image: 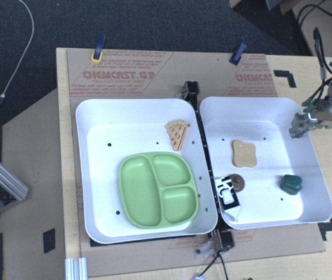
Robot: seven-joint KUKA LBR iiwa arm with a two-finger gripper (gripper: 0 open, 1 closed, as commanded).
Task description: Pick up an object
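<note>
The arm is cut off at the right edge; only its gripper (301, 123) shows, above the right bin's (271, 107) far right rim, its opening too small to tell. The left bin (95, 156) holds a green divided plate (157, 188) and a waffle-patterned wedge (177, 134). In the right bin lie, well apart, a tan toast slice (244, 154), a green lump (292, 183) and a black-and-white item (229, 191), hard to identify.
</note>
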